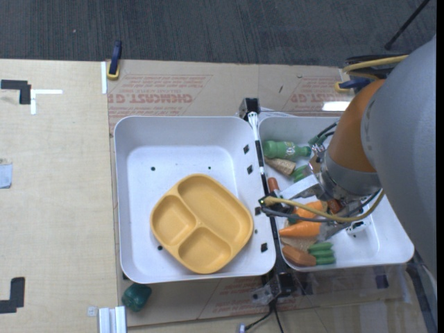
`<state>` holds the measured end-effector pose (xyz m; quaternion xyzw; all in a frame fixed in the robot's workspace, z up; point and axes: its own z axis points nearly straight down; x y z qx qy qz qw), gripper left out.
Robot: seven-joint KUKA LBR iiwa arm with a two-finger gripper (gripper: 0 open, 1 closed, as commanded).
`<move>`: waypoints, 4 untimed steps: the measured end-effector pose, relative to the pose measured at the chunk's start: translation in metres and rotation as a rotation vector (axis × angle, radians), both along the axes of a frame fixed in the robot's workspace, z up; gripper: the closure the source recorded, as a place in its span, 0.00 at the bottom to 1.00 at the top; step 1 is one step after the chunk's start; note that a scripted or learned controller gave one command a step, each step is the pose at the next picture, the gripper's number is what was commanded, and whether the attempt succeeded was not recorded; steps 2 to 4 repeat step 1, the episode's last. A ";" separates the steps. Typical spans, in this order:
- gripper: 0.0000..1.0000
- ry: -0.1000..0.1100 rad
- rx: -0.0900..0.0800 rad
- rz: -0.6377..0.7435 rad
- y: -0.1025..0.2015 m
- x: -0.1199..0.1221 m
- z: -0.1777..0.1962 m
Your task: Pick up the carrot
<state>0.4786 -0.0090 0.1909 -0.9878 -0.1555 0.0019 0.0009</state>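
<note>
The carrot (300, 232), an orange tapered piece, lies in the front part of the right bin (388, 252). A second orange piece (311, 207) shows just behind it, partly under the robot's wrist. My gripper (329, 212) is low in the right bin, directly over these orange pieces, and the grey arm with its orange band hides much of it. I cannot make out whether anything is between the fingers.
The left bin (139, 158) holds a yellow divided plate (201, 222). Around the carrot in the right bin are a green item (281, 148), a tan item (282, 165), a small red piece (272, 184), a brown sausage-like piece (298, 257) and green pods (321, 252). A green object (137, 295) lies on the bench.
</note>
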 end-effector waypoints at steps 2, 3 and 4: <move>0.00 0.000 0.000 0.000 0.000 0.000 0.000; 0.00 0.000 0.000 0.000 0.000 0.000 0.000; 0.00 0.000 0.000 0.000 0.000 0.000 0.000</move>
